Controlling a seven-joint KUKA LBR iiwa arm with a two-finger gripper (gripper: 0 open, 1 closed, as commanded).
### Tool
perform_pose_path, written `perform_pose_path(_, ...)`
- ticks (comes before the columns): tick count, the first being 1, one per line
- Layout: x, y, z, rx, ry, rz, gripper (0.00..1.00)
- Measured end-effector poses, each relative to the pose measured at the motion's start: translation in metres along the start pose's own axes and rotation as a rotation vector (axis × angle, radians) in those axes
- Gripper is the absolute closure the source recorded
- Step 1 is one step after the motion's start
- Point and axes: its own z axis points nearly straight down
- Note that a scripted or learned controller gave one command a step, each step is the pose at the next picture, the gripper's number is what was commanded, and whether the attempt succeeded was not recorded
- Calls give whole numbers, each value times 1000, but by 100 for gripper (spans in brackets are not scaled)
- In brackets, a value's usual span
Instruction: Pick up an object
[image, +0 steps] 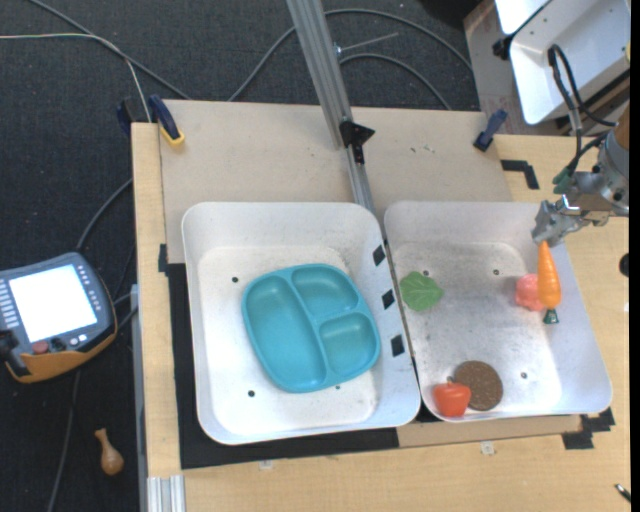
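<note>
Two white bins sit on a tan wooden bench (250, 150). The left bin (215, 240) carries a teal plate (310, 325) with three sections. The right bin (585, 375) is white too, but its floor is speckled with grey-black grime. Near that bin's left edge lies a green leaf (421, 291); against its right edge, an orange carrot (548, 280) with a dark green tip and a pink lump (527, 291) beside it. At its near edge — a brown disc (480, 384) (mottled, cork-like) and a red-orange pepper (451, 399). Blue clamps (165, 119) grip the bench's far corners.
</note>
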Motion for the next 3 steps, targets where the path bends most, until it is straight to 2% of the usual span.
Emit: perform_pose_path(3,140,9,9,7,4,-4,100)
